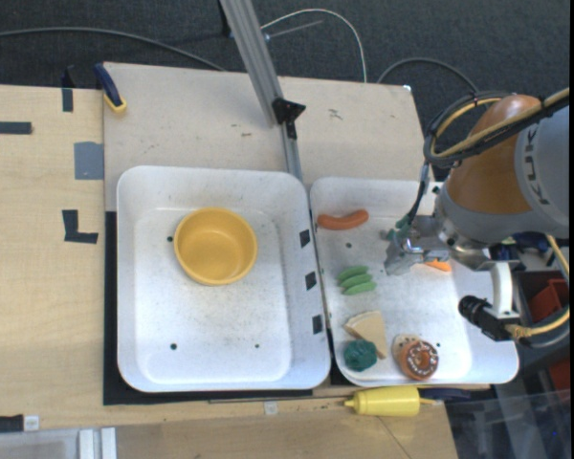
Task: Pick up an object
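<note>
My gripper hangs low over the middle of the right bin, reaching in from the right. An orange carrot-like piece pokes out just right of it, partly hidden under the wrist. An orange-red sausage lies up and left of the gripper. A green pea pod sits just left of and below it. Nearer the front lie a tan sandwich wedge, a dark green leafy lump and a brown frosted donut.
A yellow bowl stands in the left bin. A yellow mustard bottle lies on the bench in front of the right bin. A grey metal pole slants down to the divide between the bins. Cables loop behind the arm.
</note>
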You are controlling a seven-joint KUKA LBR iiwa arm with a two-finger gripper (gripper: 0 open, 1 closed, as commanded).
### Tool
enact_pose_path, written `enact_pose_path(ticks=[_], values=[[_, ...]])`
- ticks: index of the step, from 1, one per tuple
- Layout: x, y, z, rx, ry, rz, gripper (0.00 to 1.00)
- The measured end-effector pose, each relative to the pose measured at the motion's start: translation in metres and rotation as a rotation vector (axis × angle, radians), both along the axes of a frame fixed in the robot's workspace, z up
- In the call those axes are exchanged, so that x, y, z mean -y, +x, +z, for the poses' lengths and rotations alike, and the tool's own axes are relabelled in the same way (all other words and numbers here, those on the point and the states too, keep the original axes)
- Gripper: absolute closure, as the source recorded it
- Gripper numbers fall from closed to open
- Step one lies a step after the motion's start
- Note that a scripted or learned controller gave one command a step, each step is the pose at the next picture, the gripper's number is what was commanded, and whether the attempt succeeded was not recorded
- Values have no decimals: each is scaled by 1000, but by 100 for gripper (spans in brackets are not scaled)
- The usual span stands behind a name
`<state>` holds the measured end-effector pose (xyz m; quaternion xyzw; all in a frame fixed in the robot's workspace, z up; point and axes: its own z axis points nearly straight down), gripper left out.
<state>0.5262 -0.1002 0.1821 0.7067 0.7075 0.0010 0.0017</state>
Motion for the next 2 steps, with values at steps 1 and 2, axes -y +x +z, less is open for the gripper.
enact_pose_path(ticks=[1,2], values=[[0,2,63,0,0,0,100],[0,3,116,1,0,1,100]])
